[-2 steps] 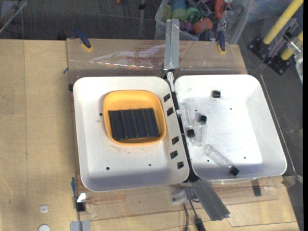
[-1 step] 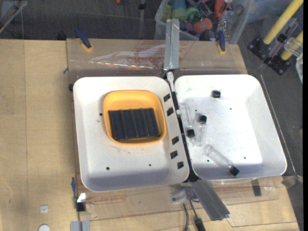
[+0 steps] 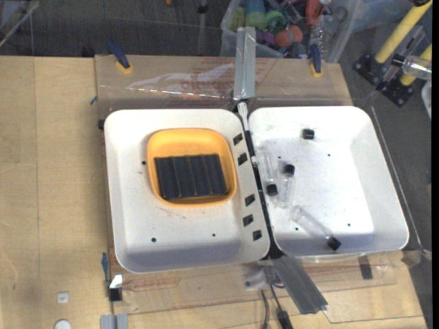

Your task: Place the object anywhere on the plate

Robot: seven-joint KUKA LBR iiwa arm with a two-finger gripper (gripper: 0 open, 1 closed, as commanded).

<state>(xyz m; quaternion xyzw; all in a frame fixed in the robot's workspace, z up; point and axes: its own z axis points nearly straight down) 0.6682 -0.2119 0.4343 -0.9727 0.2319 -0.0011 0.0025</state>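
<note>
An orange plate [image 3: 159,144] with rounded corners lies in the left white bin [image 3: 130,232], a little above its middle. A black, ridged rectangular object [image 3: 191,175] rests flat on the plate. It covers the lower centre of the plate and stays inside the rim.
The right white bin [image 3: 363,204] holds a few small black pieces [image 3: 308,134] [image 3: 289,170] [image 3: 333,243] and clear tube-like items [image 3: 309,221]. A ridge with black clips [image 3: 248,184] separates the bins. A clear box of toys [image 3: 288,12] stands behind the bench.
</note>
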